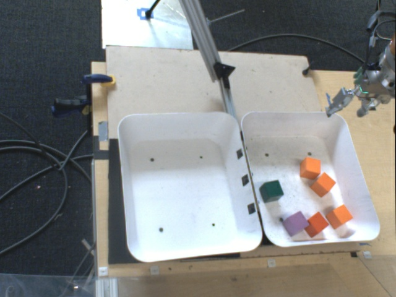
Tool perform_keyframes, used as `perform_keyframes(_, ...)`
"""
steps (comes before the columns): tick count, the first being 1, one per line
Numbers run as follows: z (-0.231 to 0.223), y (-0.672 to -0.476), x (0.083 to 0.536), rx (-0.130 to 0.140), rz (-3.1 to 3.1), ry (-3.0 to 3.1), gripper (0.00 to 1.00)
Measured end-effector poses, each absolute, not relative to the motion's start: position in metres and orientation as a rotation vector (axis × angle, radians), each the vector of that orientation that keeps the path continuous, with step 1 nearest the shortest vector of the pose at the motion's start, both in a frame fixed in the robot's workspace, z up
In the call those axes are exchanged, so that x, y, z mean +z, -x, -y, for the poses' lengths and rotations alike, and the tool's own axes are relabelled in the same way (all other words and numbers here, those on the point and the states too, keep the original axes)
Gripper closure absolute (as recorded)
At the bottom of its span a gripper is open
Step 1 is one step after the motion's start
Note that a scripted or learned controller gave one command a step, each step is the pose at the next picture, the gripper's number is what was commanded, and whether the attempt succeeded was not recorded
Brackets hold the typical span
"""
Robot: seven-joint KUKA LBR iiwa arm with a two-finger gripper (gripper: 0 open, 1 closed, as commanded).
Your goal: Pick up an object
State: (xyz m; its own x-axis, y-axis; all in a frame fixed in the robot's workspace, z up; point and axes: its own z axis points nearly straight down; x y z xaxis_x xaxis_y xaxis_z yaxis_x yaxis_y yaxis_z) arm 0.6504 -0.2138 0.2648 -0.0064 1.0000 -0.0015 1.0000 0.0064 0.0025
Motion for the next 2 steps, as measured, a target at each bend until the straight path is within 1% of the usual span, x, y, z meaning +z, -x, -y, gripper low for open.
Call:
perform_keyframes(1, 0.176, -0.676, 0.385, 0.011, -2.224, -2.203, 0.00)
perform_keyframes(2, 0.173, -0.689, 0.464, 0.010, -2.221, -2.205, 0.00)
